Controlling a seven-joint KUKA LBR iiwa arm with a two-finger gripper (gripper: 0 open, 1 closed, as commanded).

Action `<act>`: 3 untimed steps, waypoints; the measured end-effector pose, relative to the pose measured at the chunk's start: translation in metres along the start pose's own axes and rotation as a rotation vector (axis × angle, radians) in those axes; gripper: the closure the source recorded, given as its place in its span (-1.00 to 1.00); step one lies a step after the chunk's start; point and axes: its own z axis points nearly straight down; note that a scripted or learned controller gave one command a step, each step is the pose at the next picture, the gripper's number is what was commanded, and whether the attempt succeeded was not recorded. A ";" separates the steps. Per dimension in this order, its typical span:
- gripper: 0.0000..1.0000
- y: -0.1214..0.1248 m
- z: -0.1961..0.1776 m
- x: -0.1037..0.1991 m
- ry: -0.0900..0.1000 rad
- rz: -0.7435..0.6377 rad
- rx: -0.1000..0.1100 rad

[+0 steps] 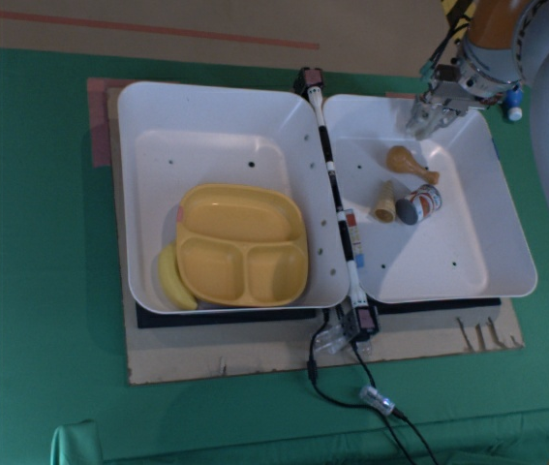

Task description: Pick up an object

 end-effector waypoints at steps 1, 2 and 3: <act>1.00 0.002 0.010 -0.007 0.013 -0.014 0.004; -1.00 -0.001 0.014 -0.020 -0.012 -0.006 0.002; 1.00 0.001 -0.002 -0.015 0.008 -0.004 -0.001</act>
